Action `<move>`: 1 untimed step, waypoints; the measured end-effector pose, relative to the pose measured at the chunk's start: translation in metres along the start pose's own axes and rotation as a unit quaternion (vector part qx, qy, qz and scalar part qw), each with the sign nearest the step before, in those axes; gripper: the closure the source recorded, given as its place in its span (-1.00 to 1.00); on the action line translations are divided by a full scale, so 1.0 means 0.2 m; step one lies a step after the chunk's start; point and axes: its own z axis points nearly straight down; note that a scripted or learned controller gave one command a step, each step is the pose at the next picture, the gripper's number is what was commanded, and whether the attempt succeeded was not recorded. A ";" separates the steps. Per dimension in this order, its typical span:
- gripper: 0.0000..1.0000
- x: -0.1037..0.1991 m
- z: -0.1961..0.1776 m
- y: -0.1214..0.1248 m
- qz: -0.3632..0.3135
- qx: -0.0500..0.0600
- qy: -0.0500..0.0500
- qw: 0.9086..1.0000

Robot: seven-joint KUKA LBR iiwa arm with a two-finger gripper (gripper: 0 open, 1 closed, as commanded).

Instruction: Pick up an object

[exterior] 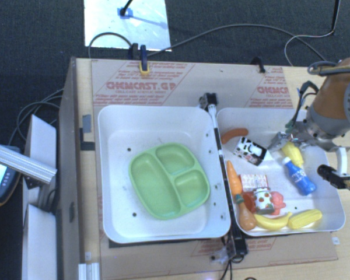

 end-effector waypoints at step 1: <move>1.00 0.00 -0.06 0.01 -0.001 -0.002 0.000 1.000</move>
